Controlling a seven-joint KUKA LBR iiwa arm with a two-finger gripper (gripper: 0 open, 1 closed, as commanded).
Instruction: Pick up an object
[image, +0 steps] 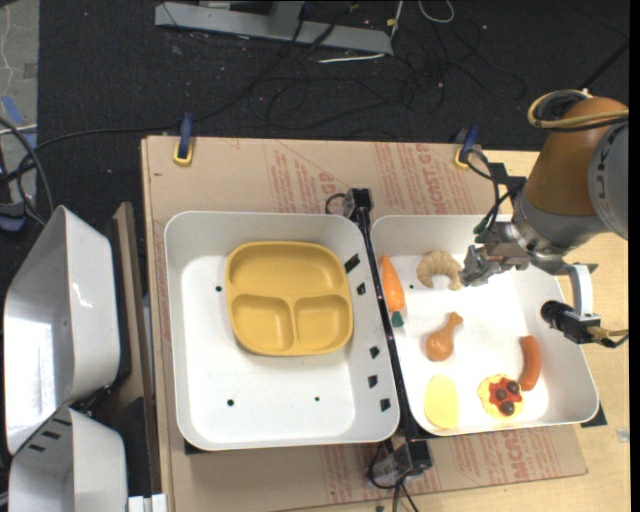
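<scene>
The right bin (560, 300) holds toy food: a tan croissant (438, 266) at the back, an orange carrot (392, 284) along the left wall, a chicken drumstick (443, 337) in the middle, a yellow oval piece (442, 401), a small pizza (501, 394) and a red sausage (529, 362) at the front right. My gripper (473, 270) hangs low at the back of this bin, just right of the croissant, close to it or touching it. The wrist above hides how it meets the croissant.
The left bin (200, 400) holds a yellow divided plate (290, 298). A black divider (375, 300) runs between the bins. Clamps and cables sit at the bench's back edge. Another white bin (55, 310) stands off the bench to the left.
</scene>
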